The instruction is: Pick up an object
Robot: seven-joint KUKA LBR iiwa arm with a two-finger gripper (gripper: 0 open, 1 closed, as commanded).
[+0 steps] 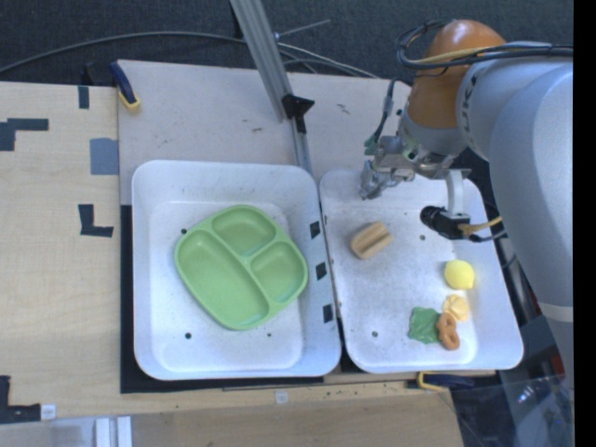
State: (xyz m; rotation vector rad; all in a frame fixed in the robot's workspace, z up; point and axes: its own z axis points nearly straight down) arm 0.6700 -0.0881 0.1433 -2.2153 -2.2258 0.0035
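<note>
Plainly, the biggest thing on the desk (pixel 214 119) is the left bin (pixel 149 343), well off to the left of the fingers (pixel 372 190), holding a green divided plate (pixel 242 266). The right bin (pixel 391 343) lies under the fingers; whether they are open or closed I cannot tell, and nothing shows between them. Just below them lies a tan bun-like piece (pixel 371 240), the nearest candidate: likely light, fairly firm plastic, best pinched across its short width. Its long axis runs slightly up to the right. Farther below and right sit a yellow lemon (pixel 458 274), probably smooth and prone to roll, a green leafy piece (pixel 424 326) and an orange pretzel-like piece (pixel 450 331).
</note>
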